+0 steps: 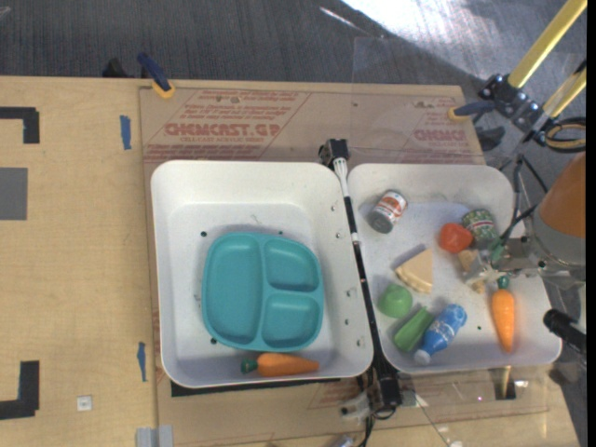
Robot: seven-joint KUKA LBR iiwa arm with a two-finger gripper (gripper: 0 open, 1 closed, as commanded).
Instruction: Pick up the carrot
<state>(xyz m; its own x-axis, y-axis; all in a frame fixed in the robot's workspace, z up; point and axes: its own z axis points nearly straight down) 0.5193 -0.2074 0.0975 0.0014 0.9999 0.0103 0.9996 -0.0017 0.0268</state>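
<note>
Nearest the camera, a carrot (282, 364) lies flat at the front edge of the left bin (177, 250), green top pointing left, just in front of a teal divided plate (263, 290) that sits mid-bin w/ three compartments. A second carrot (504, 318) lies in the right bin (424, 182), near its right wall, roughly upright in the view w/ green top at the far end, orange tip toward the front. The pincer (507, 254) hangs just above that carrot's green end; it's a dark cluster of parts at the bin's right side & I can't tell how it's set. Arm's orange band (568, 203) shows at the right edge. Around it in the right bin: a red round item (455, 238) & a green-patterned can (480, 223) just beside each other near the pincer, a small tin w/ red label (387, 209) toward the back-left, a yellow cheese wedge (416, 271) in the middle, a green round piece (396, 300), a green elongated piece (412, 329) & a blue bottle (440, 331) touching side by side at the front. Both bins rest on a brown desk (74, 250).
</note>
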